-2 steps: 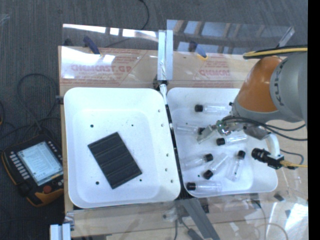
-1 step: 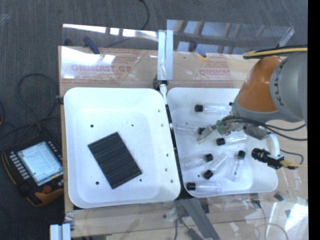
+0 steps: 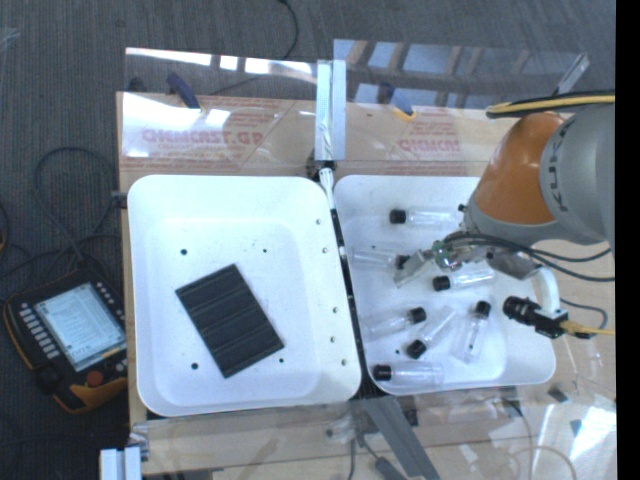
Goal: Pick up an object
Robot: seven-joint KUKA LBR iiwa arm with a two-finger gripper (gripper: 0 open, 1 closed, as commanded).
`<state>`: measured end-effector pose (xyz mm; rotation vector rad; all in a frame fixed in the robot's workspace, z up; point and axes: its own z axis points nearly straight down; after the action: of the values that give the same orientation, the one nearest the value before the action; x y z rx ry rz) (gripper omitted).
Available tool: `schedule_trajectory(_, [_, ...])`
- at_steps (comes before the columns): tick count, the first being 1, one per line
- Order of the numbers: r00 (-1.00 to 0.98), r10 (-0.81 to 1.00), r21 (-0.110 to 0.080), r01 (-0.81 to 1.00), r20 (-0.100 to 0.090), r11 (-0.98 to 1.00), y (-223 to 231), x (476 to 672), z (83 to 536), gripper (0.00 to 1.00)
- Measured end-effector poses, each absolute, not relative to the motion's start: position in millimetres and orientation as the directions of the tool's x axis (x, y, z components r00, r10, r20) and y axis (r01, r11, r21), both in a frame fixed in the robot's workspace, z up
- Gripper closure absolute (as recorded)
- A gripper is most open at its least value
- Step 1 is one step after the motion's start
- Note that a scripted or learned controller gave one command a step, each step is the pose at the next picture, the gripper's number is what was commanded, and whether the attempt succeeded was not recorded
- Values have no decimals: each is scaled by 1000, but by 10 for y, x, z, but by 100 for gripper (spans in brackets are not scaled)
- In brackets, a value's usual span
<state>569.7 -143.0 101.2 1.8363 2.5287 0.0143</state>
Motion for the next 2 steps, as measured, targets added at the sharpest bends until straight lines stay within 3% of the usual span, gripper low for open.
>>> schedule_trajectory(2, [-309, 951, 17, 951, -8, 310, -1430, 5697, 1012, 0])
